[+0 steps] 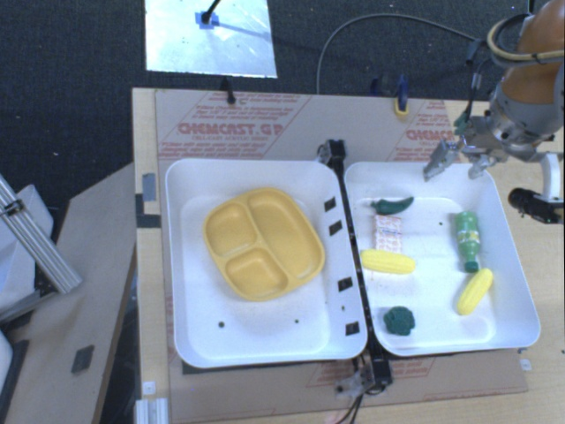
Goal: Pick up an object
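My gripper [459,164] hangs above the back edge of the right bin [516,276], its two fingers spread open with nothing between them. Below it in that bin lie a green bottle [466,239], a dark green pepper [393,205], a small pink-and-white packet [387,231], one corn cob [387,261] near the middle, a second corn cob [474,291] at the right, and a broccoli floret [399,320] at the front. The green bottle is the nearest item to the gripper, slightly in front of it.
The left bin [190,325] holds a yellow divided plate [262,242]. A black hinge strip [349,263] runs between the bins. A cable arcs over the bench behind the right bin. A shiny metal sheet [209,25] lies on the floor at the back.
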Robot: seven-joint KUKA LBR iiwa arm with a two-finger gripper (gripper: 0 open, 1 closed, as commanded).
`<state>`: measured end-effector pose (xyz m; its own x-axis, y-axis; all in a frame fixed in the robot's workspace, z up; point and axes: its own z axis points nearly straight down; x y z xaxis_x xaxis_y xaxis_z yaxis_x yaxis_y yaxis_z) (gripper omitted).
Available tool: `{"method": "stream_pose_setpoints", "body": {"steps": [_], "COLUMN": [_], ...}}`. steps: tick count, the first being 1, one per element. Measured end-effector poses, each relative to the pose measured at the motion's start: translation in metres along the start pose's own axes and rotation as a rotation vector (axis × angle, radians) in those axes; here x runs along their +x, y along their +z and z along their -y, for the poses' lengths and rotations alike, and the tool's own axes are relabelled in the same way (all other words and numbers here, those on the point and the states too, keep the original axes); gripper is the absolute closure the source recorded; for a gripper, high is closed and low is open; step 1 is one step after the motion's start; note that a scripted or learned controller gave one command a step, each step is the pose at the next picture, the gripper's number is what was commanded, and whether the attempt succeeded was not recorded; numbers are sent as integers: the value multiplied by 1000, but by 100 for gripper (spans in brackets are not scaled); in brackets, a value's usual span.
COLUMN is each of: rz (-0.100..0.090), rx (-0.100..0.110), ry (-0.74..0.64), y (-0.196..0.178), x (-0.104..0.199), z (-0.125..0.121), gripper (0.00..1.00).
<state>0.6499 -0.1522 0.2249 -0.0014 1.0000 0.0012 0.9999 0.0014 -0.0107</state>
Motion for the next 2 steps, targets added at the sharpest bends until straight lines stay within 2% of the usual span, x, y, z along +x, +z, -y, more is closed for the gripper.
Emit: {"method": "stream_pose_setpoints", "body": {"steps": [1,2], "rz": [2,1], "rx": [-13,-9], "ry": [-2,-3], "y": [-9,53], "x": [0,4], "z": [-2,-4], "gripper": [0,0]}}
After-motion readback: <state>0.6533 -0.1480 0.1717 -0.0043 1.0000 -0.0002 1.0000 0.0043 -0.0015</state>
